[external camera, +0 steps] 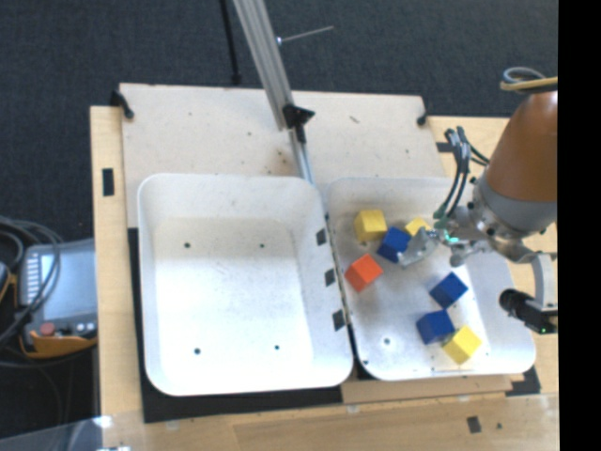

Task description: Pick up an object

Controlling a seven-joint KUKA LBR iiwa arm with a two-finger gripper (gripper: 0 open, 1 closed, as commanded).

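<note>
The two-finger metal gripper [420, 249] touches a small blue cube [394, 243], perhaps pinching it; I cannot tell. A small yellow cube [370, 224] lies just beside that blue one.

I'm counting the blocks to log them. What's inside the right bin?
The right bin holds two yellow blocks, three blue blocks and an orange block. The gripper and arm may hide more.

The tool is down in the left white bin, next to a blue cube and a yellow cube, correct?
Not quite: the camera view shows the tool down in the right white plastic bin, not the left. It is next to a blue cube and a yellow cube.
</note>
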